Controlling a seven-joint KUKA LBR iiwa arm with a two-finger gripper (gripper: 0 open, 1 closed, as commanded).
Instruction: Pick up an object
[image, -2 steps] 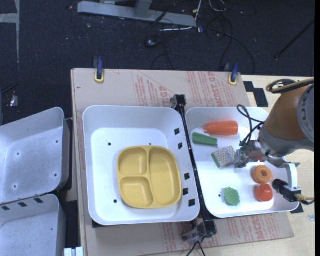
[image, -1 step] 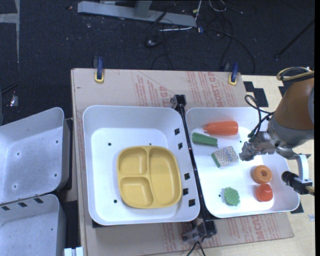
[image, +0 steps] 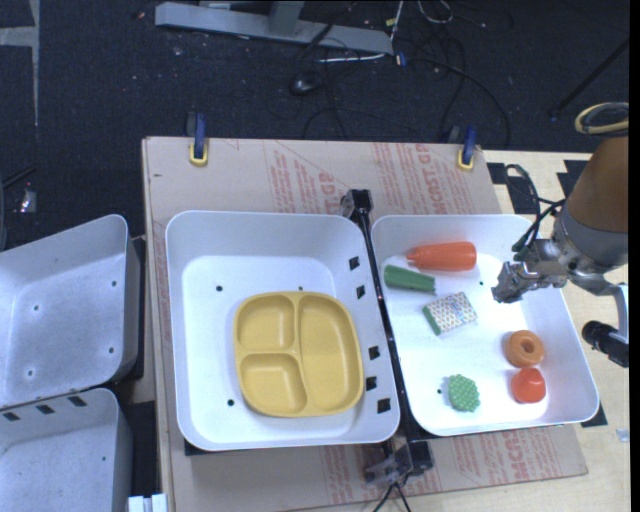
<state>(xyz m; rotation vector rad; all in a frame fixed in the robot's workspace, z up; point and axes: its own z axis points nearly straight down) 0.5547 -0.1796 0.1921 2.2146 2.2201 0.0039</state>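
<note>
Five objects are lying in our right bin (image: 575, 330): an orange carrot (image: 442, 256) and green block (image: 410, 279) toward the far edge, a speckled sponge (image: 450, 313) mid-floor, a green lump (image: 462, 392) by the near edge, and an orange ring (image: 524, 348) over a red cup (image: 528, 384) toward the near right corner. We are hovering our gripper (image: 507, 284) at the right edge, carrying nothing; how wide it is parted, we cannot tell. We judge we are approaching; next we need to pick a target and descend.

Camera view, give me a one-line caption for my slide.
Gripper poised over the right bin of toy foods; yellow divided plate sits in the left bin.
</note>
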